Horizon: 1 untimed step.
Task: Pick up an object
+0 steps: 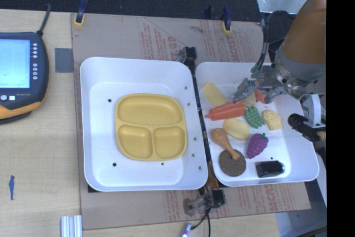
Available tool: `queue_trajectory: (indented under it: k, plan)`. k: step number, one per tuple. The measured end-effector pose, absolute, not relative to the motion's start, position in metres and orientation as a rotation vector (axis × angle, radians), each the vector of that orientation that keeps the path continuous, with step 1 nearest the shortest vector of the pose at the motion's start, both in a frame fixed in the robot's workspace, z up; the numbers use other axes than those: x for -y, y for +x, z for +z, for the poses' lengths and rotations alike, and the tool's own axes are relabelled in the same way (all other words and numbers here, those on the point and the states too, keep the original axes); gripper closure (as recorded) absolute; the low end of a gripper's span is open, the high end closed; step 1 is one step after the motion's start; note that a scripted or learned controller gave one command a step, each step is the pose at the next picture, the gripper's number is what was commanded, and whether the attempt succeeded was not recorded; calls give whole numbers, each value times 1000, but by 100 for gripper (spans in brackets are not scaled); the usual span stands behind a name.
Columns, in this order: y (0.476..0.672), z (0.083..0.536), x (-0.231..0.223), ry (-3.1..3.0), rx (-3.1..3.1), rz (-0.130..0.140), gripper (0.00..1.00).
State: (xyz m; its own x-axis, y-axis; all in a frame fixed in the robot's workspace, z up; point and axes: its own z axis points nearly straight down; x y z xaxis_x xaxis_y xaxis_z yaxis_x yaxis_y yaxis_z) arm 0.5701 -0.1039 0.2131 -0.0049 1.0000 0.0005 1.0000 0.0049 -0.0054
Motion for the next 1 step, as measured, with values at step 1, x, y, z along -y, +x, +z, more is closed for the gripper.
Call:
queue_trajectory:
  k: [1]
  plan:
    - [579, 108, 107, -2221, 2231, -10, 0]
